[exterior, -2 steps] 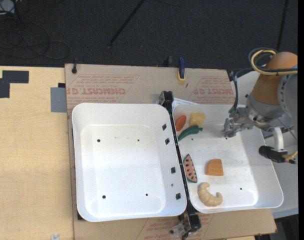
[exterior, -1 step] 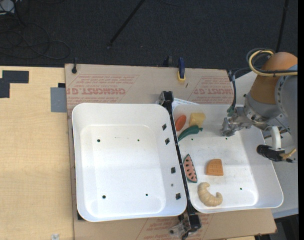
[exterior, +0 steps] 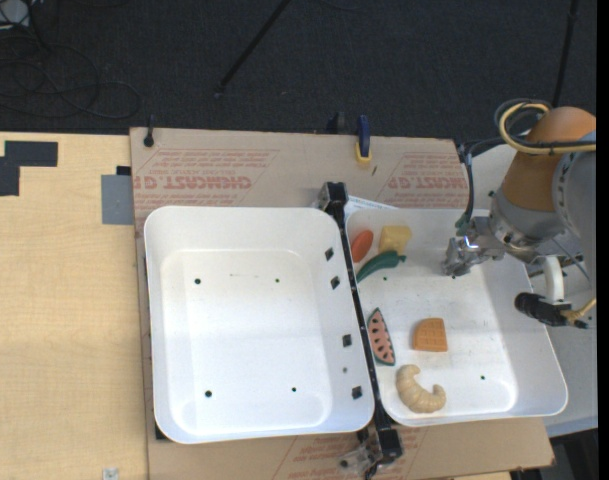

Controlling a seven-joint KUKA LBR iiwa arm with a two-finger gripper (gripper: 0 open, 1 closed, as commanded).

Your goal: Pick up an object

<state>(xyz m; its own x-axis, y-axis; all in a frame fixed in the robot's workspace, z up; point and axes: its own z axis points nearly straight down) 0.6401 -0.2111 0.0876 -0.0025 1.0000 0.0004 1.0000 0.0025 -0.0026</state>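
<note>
The right bin holds several toy foods. An orange carrot-like piece, a yellow chunk and a green pod cluster at its far left corner. A watermelon slice lies against the divider, with an orange square piece beside it. A tan croissant rests near the front edge. My gripper hangs over the bin's far right part, to the right of the yellow chunk and apart from every item. Nothing is seen in its grasp.
The left bin sits beside the right one, joined by a black clipped divider. The grey arm with its orange band comes in over the right bin's far right rim. Cardboard lies under both bins.
</note>
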